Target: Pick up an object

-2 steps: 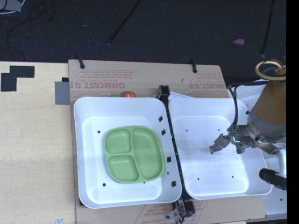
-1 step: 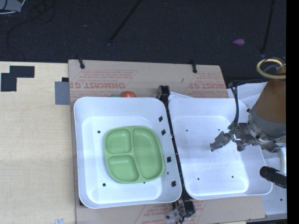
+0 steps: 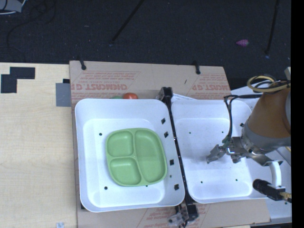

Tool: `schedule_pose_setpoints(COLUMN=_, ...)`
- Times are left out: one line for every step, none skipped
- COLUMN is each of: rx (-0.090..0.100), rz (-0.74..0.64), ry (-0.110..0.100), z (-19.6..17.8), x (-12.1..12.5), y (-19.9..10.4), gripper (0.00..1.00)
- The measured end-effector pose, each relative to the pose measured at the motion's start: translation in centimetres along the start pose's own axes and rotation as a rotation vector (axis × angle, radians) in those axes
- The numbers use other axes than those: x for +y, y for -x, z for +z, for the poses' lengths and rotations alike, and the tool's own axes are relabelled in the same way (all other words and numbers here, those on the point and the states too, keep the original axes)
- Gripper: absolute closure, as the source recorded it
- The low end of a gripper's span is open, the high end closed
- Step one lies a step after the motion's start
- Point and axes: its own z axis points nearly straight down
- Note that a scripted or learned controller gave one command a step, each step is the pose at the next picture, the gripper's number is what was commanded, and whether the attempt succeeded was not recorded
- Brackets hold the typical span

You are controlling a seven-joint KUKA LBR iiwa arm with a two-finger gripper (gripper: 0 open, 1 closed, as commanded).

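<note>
Seen from above, the bench carries two shallow white bins side by side, the left bin (image 3: 90,122) and the right bin (image 3: 199,194). Inside the left bin lies a green divided plate (image 3: 136,156) with three compartments, flat on the floor and about in the middle. Just behind the far rim of this bin, on the brown cardboard (image 3: 147,82), a small red and green object (image 3: 127,96) is partly hidden; I cannot tell what it is. The arm (image 3: 270,122) comes in from the right, with its orange band over the right side of the right bin. The gripper (image 3: 217,155) hangs low over the floor of the right bin, near its middle, pointing to the left. Its fingers are spread apart and released, and nothing sits between them. The green plate is well apart from the gripper, in the other bin.
</note>
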Motion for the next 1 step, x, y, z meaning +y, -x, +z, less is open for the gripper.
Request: schedule_pose_setpoints(rx=0.0, rz=0.0, ry=0.002, z=6.07, x=0.34, y=0.57, gripper=0.0)
